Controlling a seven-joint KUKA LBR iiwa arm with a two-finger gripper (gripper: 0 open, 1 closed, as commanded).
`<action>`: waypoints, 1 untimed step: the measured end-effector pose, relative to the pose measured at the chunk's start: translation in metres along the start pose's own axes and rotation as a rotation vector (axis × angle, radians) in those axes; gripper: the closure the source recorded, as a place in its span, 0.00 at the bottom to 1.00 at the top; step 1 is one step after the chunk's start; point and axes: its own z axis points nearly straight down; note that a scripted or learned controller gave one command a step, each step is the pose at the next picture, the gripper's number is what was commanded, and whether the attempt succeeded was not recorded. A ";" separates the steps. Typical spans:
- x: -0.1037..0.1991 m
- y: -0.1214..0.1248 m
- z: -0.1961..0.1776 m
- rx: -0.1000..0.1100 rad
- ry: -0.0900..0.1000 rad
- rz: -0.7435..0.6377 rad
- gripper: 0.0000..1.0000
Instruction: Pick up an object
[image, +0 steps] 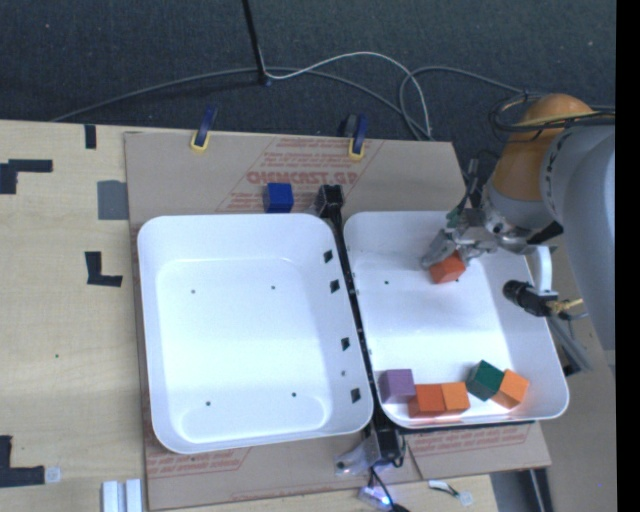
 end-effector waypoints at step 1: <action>0.046 0.003 -0.151 -0.012 0.000 -0.003 1.00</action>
